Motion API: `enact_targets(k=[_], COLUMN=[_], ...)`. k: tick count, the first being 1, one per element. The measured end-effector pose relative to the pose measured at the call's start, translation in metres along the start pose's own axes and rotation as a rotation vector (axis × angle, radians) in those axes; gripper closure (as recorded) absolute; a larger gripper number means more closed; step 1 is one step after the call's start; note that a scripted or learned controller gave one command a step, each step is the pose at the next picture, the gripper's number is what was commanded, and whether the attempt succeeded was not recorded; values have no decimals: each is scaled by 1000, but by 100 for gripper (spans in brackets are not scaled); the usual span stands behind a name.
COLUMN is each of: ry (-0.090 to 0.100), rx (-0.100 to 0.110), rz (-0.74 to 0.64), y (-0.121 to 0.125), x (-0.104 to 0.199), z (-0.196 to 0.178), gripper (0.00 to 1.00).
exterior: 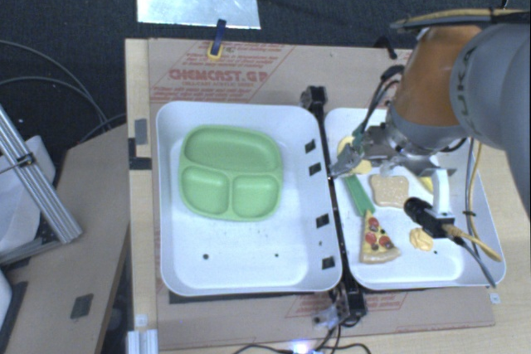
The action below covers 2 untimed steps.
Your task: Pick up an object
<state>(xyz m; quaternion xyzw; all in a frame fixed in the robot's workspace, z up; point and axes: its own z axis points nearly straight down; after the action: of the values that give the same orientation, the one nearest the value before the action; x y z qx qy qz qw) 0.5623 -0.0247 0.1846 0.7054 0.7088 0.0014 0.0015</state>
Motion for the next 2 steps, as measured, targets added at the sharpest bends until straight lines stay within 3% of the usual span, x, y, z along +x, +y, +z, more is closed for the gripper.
enact_targets(k=[1,2], ry=[-2,1], rx=[2,7], rz=[7,6], y=[23,-63], x=[-71,-68], z=[42,102], gripper=[0,0])
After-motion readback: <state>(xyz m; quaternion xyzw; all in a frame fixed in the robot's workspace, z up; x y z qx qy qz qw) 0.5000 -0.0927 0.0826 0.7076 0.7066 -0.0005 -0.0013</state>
